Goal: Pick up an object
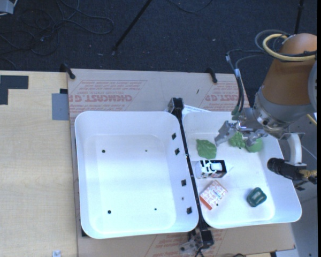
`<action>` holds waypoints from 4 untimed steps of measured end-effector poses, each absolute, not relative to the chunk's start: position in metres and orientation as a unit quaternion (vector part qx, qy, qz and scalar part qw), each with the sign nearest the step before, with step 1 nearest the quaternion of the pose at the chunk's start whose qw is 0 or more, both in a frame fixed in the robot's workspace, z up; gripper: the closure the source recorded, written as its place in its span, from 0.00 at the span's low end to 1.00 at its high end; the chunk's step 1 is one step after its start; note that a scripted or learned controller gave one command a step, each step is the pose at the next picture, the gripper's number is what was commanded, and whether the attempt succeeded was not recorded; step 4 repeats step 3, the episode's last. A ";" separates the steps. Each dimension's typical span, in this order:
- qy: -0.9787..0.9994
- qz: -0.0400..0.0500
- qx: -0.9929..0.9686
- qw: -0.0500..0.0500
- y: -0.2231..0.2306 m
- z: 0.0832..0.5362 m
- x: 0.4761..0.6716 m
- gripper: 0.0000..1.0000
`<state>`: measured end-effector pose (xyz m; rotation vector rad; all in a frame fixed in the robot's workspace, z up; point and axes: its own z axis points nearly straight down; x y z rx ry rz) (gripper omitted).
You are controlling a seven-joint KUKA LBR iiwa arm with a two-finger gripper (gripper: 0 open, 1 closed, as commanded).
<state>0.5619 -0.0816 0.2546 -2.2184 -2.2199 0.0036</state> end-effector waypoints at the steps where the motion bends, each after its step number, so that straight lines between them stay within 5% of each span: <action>1: -0.708 0.003 -0.706 0.004 -0.070 0.184 0.596 0.00; 2: -0.704 0.001 -0.710 0.002 -0.141 0.084 0.583 0.00; 3: -0.705 0.001 -0.709 -0.001 -0.212 0.088 0.597 0.00; 4: -0.705 0.001 -0.709 -0.001 -0.212 0.088 0.597 0.00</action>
